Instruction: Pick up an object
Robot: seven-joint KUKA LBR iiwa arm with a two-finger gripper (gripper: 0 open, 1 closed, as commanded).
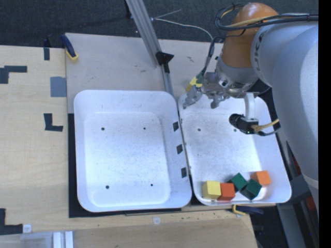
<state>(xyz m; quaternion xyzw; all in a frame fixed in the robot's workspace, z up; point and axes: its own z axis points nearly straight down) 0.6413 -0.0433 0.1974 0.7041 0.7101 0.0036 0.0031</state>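
End effector (202, 100) at right bin (274, 138) far edge, fingers apart, nothing between.

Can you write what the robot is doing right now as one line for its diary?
gripper: above right bin's far end, holds nothing | blocks: clustered at right bin near edge | pick: not yet done

Both bins, the left bin (126, 149) and the right bin (222, 143), look like smooth white plastic, faintly speckled. The desk (31, 154) shows pale, matt wood grain. The arm (289, 50) has a smooth, slightly glossy grey shell. The slanting rail (145, 25) looks like brushed metal. The blocks (235, 186) appear matt.
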